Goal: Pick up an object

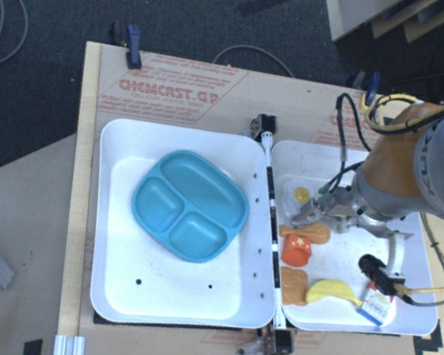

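Orange bread roll (314, 232) lies right under the gripper (313, 213), its long side pointing left to right. I cannot tell if the gripper has hold of it.

"CHEMCAST GP" on bench board (169, 90)

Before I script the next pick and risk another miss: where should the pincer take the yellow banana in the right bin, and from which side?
Grip the banana across its narrow middle, coming straight down from above. It lies flat on the right bin floor, long axis running left to right, so fingers likely fit on its near and far sides. Its left end sits close to the tan food piece, so avoid that end.
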